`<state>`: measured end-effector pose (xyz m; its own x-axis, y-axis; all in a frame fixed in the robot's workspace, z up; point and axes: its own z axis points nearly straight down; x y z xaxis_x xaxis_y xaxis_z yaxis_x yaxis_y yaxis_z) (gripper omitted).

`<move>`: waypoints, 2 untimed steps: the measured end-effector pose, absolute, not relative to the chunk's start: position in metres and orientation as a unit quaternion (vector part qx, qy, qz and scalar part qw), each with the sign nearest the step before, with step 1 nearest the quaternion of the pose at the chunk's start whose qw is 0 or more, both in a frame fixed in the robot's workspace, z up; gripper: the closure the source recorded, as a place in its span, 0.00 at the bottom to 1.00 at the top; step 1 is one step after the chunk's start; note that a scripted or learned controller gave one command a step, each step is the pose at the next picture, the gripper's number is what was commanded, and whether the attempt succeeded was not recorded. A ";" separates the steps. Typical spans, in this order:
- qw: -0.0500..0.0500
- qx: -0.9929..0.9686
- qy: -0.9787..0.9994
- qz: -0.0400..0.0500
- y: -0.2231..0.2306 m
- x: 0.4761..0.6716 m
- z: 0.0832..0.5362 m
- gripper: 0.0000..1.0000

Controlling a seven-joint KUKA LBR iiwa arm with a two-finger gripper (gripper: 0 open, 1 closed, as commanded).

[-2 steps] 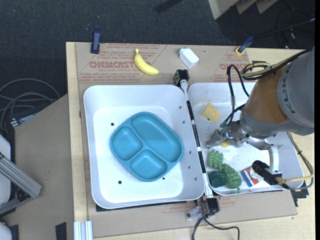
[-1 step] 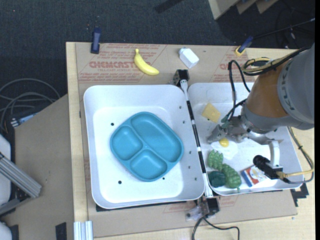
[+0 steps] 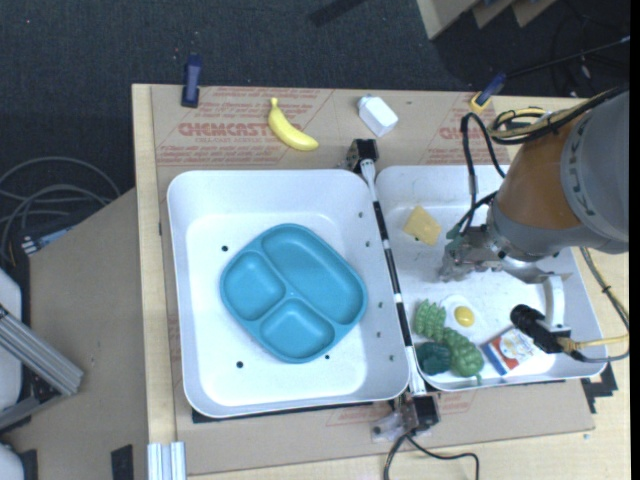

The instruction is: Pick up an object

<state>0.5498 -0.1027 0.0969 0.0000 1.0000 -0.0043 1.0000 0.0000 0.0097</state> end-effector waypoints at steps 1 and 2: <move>0.005 0.707 0.707 0.002 -0.103 0.550 0.097 0.00; 0.000 0.708 0.707 -0.001 -0.141 0.503 0.085 0.00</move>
<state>0.5026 -0.1408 0.0847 0.0014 1.0000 -0.0006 1.0000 -0.0014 -0.0010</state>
